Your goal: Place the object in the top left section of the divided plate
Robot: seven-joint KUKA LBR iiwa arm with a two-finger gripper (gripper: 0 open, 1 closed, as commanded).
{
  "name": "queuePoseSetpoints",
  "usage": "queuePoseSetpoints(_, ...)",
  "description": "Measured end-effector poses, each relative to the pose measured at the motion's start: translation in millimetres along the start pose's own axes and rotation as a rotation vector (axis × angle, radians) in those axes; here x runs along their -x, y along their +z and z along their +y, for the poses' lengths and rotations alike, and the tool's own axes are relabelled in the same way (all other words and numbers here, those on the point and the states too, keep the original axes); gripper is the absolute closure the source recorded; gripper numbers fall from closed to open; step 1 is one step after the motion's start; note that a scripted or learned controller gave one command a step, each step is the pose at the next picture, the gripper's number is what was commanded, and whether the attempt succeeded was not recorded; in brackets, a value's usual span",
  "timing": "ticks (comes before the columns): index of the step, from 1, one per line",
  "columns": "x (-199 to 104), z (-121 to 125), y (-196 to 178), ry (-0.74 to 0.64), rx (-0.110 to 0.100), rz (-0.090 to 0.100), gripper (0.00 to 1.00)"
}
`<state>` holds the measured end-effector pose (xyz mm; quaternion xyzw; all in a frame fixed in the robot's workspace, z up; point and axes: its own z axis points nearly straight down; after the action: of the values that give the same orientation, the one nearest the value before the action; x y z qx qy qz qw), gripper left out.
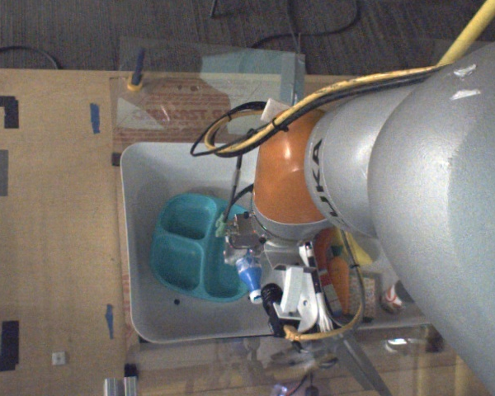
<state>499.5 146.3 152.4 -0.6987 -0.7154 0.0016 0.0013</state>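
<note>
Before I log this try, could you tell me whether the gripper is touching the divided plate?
Cannot tell: in the camera view the gripper overlaps the divided plate's right edge, hiding any contact.

The large grey KUKA arm [429,196] reaches in from the right, its orange wrist band [287,180] near the middle. Yellow and black cables [313,101] loop over it. The two-finger gripper [235,236] points leftward below the band.

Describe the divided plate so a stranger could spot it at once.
Start at the white bin on the wooden bench. Inside it, just left of the arm's orange band, lies the divided plate. It is teal with rounded sections, the one brightly coloured dish on the bin's pale floor, partly covered by the wrist on its right side.
</note>
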Motion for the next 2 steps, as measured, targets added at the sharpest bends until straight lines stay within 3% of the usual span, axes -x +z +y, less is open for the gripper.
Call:
queuePoseSetpoints(1, -68.9, -19.5, -33.0, -0.234, 0.005, 0.0, 1.0)
queuePoseSetpoints(2, -68.3, -19.3, -33.1, -0.233, 0.005, 0.0, 0.0)
